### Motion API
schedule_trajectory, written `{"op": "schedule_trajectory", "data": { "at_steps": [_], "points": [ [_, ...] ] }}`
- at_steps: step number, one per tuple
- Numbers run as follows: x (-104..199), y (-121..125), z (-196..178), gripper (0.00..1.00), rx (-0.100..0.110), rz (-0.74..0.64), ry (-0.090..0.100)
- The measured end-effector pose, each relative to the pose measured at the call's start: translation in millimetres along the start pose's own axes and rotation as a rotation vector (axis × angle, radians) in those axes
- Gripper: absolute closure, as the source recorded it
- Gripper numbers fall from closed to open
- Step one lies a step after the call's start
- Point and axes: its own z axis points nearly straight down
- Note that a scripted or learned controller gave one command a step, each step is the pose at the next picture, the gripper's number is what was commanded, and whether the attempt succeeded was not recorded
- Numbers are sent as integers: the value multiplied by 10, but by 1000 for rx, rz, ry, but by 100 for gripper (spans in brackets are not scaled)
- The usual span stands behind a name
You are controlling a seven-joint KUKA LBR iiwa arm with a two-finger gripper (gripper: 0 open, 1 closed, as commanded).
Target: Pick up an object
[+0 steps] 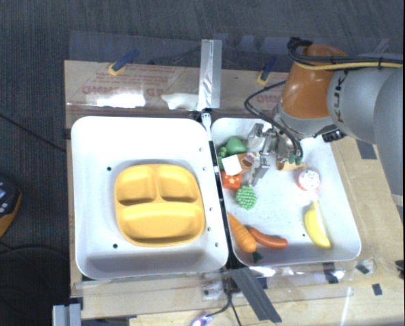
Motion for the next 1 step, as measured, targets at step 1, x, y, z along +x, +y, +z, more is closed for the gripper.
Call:
{"op": "schedule_trajectory", "data": {
  "at_steps": [1],
  "points": [
    [530, -818, -12, 0, 4, -18, 2]
  ]
}}
